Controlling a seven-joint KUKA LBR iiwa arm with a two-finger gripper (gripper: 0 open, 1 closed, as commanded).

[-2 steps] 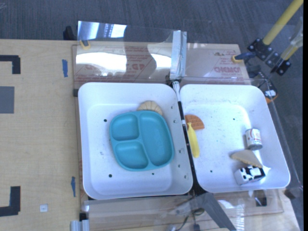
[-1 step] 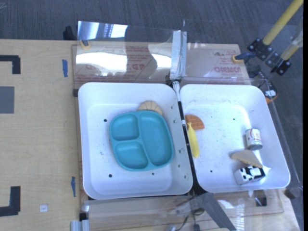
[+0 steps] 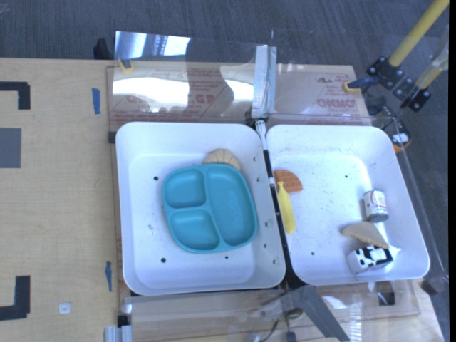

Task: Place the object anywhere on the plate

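**Teal plate sits bare, every candidate off it**

Teal is the colour to watch: on the pale wooden surface (image 3: 57, 191), the left bin (image 3: 128, 212) carries the three-part plate (image 3: 210, 209), and none of its compartments has anything in it. A tan shell (image 3: 222, 157) lies just behind the plate, touching its far rim but not on it.

Across the divider into the right bin (image 3: 335, 155): an orange piece (image 3: 288, 180) and a yellow strip (image 3: 286, 209) lie hard against the near wall, the two touching. Over on the far right side, a small can (image 3: 375, 205) stands above a tan wedge (image 3: 367, 231), and the wedge leans on a black-and-white block (image 3: 372, 257).

Which of these is the object to move, I cannot tell. None of them is on the plate, so by my reading the task has not got going.

Now the risks. The yellow strip and orange piece hug the wall, so a descent there could clip the divider or pinch both at once. The wedge and block overlap, and a grab at one may drag the other. The can looks round and could roll away. The shell is wedged against the plate, so a nudge might shove the plate instead.

As for the claw, released or clenched, I cannot tell, and nothing here shows it touching any piece.
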